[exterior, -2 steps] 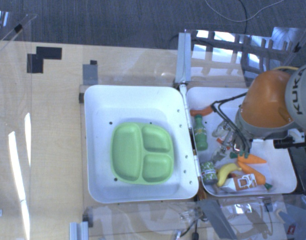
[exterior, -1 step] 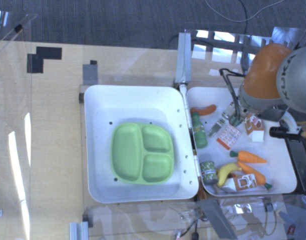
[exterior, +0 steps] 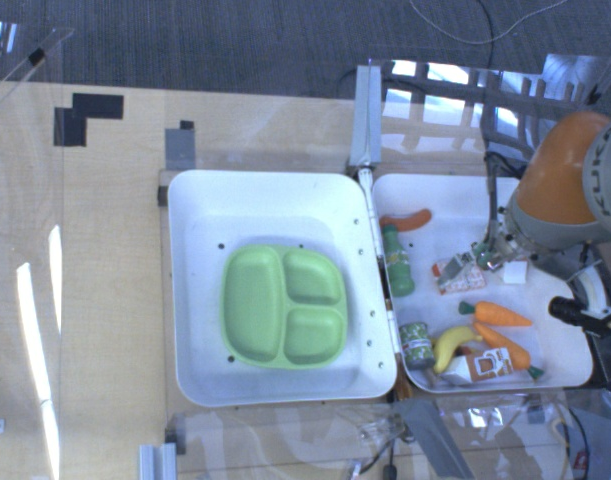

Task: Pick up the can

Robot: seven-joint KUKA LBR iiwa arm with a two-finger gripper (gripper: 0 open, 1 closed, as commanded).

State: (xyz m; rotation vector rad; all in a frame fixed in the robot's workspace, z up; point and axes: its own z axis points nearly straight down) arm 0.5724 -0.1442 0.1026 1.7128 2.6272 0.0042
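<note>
here i see the can against the right bin's near-left wall beside a banana, pincer farther in, its grip unreadable.

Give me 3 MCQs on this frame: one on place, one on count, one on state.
1. Where does the can sit?
A. On the green tray
B. At the right bin's near-left corner, beside the banana
C. On the bench outside both bins

2. How many compartments does the green tray have?
A. Two
B. Three
C. Five

3. How does the green bottle rest?
A. Lying along the right bin's left wall
B. Standing upright on the green tray
C. Held in the gripper

Key: 1 B, the can stands next to the banana in the right bin. 2 B, one long section and two smaller ones show. 3 A, it lies flat lengthwise by the wall, apart from the gripper.
</note>
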